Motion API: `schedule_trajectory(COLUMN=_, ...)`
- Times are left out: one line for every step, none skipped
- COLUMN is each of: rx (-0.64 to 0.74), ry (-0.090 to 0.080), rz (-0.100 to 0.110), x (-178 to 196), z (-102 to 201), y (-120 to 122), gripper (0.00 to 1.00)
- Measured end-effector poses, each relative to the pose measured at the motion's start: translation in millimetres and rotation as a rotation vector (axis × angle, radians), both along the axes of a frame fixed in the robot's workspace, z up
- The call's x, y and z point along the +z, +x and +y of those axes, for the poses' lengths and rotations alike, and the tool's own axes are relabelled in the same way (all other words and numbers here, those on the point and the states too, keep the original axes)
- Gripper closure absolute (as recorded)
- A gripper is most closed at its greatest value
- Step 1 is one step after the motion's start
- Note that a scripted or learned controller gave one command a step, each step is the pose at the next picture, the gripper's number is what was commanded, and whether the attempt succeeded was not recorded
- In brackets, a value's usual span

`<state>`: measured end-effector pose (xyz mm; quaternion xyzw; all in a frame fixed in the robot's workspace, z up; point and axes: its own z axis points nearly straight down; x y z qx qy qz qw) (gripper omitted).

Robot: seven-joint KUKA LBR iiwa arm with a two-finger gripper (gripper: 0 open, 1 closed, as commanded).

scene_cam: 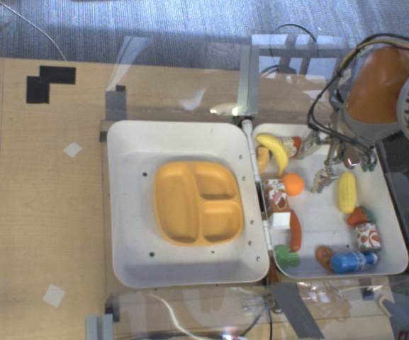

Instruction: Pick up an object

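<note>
My gripper [324, 178] hangs low over the upper middle of the right bin [395, 241], below the orange wrist band [376, 83]. It sits between an orange ball [293, 184] on its left and a yellow corn cob [346, 192] on its right, and nothing shows in its grip. A banana [273, 151] lies at the bin's upper left. A brown bottle [277, 195], a white cube [281, 220] and a red sausage [295, 232] line the left side.
A green toy [286, 256], a blue bottle [350, 262], a small can [367, 236] and a red pepper [358, 215] crowd the right bin's lower part. The left bin [130, 190] holds a yellow divided tray [197, 202]. Black cables loop above the right bin.
</note>
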<state>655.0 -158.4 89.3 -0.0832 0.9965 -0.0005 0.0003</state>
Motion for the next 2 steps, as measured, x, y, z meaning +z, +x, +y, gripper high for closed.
schedule_trajectory(rx=-0.053, ry=-0.001, rz=-0.013, x=1.7, z=-35.7, y=7.7, gripper=0.00)
schedule_trajectory(rx=-0.041, ry=-0.001, rz=-0.012, x=30.7, z=-19.0, y=-69.9, gripper=0.00)
